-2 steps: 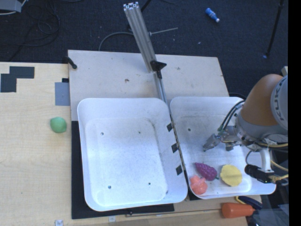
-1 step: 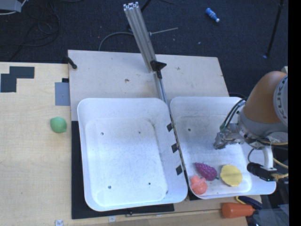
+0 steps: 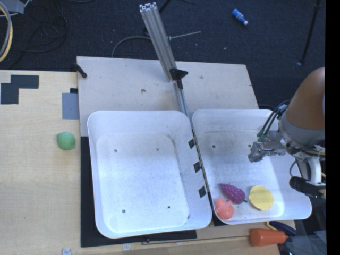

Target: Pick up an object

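In the right bin (image 3: 234,122) three small objects lie near the front edge: a purple grape bunch (image 3: 233,193), an orange-red fruit (image 3: 224,209) just in front of it, and a yellow round piece (image 3: 261,198) to the right. My gripper (image 3: 257,154) hangs over the right side of this bin, behind and above the yellow piece, apart from all three objects. Nothing shows between its fingers.
The left bin (image 3: 106,122) sits beside the right one, joined by black clips. A green ball (image 3: 66,141) rests on the wooden bench at far left. An orange object (image 3: 268,236) lies in front of the right bin. A metal rail (image 3: 162,41) slants behind the bins.
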Available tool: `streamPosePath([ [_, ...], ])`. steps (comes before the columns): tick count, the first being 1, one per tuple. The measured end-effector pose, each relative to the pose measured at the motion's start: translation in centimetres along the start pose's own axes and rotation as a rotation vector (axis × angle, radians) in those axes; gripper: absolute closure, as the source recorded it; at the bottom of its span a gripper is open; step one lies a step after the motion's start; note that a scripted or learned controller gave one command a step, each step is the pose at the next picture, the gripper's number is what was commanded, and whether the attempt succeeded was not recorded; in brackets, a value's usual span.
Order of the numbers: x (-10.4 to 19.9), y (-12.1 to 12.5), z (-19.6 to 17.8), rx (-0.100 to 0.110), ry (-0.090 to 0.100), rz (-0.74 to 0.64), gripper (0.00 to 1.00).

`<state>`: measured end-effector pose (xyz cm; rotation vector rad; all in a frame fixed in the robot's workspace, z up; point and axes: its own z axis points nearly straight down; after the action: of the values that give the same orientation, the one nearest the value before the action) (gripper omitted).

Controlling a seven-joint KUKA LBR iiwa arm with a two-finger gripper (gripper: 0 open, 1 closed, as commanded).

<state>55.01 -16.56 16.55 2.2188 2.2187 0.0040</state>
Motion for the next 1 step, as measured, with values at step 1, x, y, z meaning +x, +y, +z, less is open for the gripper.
streamPosePath([
  [1, -0.04, 0.11, -5.24, 0.000, 0.000, 0.000, 1.00],
])
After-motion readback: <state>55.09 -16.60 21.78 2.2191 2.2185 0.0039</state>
